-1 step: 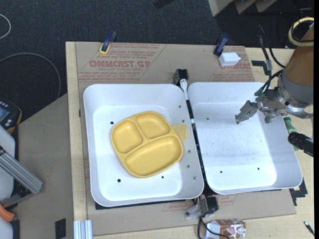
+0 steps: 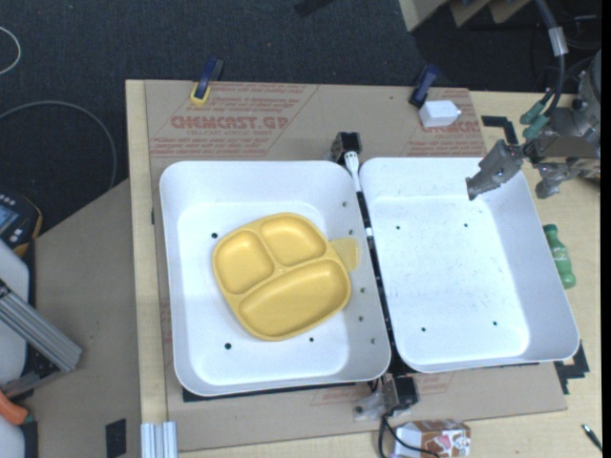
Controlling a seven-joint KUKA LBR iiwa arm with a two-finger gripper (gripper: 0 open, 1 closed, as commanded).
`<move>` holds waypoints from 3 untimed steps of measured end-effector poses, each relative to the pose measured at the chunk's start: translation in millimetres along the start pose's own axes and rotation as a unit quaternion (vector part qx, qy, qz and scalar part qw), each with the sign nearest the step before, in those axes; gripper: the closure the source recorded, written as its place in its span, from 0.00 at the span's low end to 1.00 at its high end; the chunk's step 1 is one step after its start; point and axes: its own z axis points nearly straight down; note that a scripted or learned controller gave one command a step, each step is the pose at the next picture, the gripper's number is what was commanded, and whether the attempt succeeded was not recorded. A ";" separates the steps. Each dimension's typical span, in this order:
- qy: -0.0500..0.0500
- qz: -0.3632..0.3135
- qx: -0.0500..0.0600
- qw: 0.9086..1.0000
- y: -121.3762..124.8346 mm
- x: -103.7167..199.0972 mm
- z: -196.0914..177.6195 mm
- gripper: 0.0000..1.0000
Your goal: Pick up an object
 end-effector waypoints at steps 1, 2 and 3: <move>0.000 0.002 0.002 1.000 -3.8 34.2 -112.4 0.00; -0.002 0.004 0.008 1.000 -3.2 32.6 -115.8 1.00; -0.001 0.005 0.019 1.000 -8.4 36.6 25.4 1.00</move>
